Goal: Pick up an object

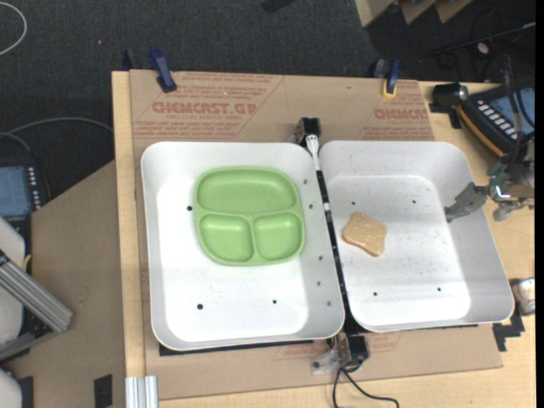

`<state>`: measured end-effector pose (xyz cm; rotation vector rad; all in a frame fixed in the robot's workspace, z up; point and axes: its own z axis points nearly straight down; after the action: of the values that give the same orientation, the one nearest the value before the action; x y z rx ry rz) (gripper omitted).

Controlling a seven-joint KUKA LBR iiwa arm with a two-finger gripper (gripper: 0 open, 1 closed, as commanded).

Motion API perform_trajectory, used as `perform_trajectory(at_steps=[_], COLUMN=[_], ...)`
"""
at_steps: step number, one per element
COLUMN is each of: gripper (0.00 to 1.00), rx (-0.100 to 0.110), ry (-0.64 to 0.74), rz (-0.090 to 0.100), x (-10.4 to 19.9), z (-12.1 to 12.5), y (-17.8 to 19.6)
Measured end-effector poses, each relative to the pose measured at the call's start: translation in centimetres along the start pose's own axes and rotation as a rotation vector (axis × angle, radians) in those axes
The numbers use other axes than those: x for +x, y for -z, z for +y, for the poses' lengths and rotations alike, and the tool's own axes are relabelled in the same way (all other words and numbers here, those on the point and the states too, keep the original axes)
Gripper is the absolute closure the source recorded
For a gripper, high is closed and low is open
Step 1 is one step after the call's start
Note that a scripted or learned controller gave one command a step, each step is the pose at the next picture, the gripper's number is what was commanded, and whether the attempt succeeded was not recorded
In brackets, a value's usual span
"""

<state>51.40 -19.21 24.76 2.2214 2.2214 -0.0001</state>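
Observation:
A tan, toast-shaped piece (365, 234) lies flat in the right bin (408, 308), left of its middle. A green divided plate (250, 215) rests in the left bin (229, 308). My gripper (486, 203) hangs over the right rim of the right bin, well to the right of the tan piece and slightly farther back. It is open, with nothing between its fingers; one grey finger (463, 202) reaches in over the bin's floor.
Both bins sit on a cardboard sheet (255, 100) clamped at the back by a blue clamp (161, 69) and another (390, 79). A black bracket (309, 130) sits between the bins at the back. Cables and devices (489, 117) crowd the right side.

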Motion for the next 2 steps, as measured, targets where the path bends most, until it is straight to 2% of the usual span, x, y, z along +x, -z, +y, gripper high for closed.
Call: perform_trajectory(at_steps=[1,2], gripper=[0.00,0.00], rx=[-0.005,-0.012], ry=[0.003,0.016], rz=[0.000,0.002], x=[3.7,17.1], z=[-3.5,-3.3], y=[5.4,14.3])
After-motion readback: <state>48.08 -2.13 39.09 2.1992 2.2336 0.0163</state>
